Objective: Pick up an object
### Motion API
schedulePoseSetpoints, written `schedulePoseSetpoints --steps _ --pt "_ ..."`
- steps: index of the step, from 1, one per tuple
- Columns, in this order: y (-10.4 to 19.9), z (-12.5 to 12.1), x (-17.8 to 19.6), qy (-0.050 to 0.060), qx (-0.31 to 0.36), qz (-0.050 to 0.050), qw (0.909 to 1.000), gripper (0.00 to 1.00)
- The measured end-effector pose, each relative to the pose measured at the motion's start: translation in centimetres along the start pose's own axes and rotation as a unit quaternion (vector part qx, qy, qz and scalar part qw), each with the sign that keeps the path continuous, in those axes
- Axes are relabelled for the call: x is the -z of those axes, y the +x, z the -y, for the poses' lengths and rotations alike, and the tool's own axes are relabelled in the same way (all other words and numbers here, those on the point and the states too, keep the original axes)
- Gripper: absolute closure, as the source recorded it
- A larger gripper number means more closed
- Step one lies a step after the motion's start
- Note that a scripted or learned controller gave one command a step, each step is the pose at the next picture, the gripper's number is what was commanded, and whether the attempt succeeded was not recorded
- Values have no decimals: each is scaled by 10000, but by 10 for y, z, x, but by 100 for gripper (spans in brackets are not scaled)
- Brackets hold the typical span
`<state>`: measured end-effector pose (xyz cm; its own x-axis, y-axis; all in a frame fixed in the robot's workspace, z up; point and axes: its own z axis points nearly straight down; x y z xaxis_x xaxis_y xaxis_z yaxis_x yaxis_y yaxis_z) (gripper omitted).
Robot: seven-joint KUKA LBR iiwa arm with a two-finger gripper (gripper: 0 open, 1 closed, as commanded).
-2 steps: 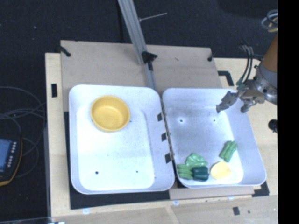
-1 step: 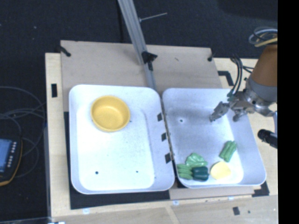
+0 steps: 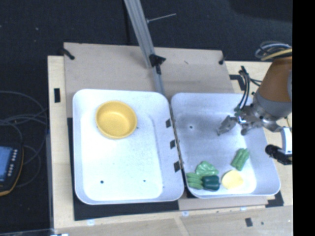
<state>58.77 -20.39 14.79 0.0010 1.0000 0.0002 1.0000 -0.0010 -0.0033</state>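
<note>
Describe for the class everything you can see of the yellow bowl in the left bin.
The yellow bowl is round, shallow and plain, of what looks like smooth plastic. It stands upright with its open side up and nothing in it. It rests on the floor of the left bin, in the far left part, close to the bin's back wall. Nothing else touches it.

No legible text, label, brand, number or sign was found anywhere on the bench. The handheld pendant (image 3: 9, 163), lying well to the left of the left bin (image 3: 88, 146), showed a lit blue screen, but whatever it displayed was too small and blurred to be read.
</note>
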Motion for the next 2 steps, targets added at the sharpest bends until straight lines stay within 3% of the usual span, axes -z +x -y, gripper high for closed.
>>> schedulePoseSetpoints --steps 1,2 --pt "0 0 -49 -7 3 2 10000 0" --pt "-1 -1 -36 -27 -2 3 10000 100"
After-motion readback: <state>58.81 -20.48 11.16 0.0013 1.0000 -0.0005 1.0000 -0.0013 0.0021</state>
